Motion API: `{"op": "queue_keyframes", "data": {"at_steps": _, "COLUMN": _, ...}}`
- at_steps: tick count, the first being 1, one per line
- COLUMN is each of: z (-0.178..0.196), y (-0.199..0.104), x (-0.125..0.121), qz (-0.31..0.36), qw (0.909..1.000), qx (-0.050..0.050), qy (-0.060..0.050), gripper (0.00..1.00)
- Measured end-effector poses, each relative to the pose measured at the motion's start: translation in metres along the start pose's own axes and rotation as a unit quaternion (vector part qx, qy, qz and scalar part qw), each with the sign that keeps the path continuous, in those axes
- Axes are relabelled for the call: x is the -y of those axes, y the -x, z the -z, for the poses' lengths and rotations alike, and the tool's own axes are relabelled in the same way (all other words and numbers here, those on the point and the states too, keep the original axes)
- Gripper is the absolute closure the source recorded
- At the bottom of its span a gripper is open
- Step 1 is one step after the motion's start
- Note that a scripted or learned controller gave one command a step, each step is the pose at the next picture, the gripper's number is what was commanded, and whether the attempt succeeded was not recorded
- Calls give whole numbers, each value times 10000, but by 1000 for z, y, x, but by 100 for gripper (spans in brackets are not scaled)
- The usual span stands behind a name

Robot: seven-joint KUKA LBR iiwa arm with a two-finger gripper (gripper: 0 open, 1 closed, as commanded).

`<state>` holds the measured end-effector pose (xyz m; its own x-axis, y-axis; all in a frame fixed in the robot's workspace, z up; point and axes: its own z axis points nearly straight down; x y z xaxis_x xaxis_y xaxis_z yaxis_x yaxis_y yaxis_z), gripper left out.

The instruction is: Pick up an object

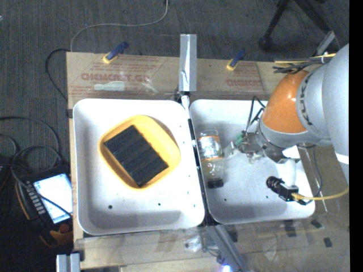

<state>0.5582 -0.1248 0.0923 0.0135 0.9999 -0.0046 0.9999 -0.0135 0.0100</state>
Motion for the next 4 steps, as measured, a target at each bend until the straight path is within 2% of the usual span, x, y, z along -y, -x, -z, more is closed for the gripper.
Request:
{"op": "queue_keyframes", "data": {"at_steps": 1, "z": -2, "y": -6, "x": -56, "qz": 688, "qw": 9976, "qx": 0, "qy": 19, "gripper": 0}}
{"op": "queue_keyframes", "data": {"at_steps": 2, "z": -3, "y": -19, "x": -112, "qz": 1221, "qw": 9925, "qx": 21, "qy": -12, "gripper": 0}}
{"op": "queue_keyframes", "data": {"at_steps": 3, "z": -1, "y": -21, "x": -66, "qz": 1718, "qw": 9851, "qx": -3, "qy": 17, "gripper": 0}}
{"op": "queue_keyframes", "data": {"at_steps": 4, "z": -3, "y": -21, "x": -113, "qz": 468, "qw": 9989, "qx": -10, "qy": 3, "gripper": 0}}
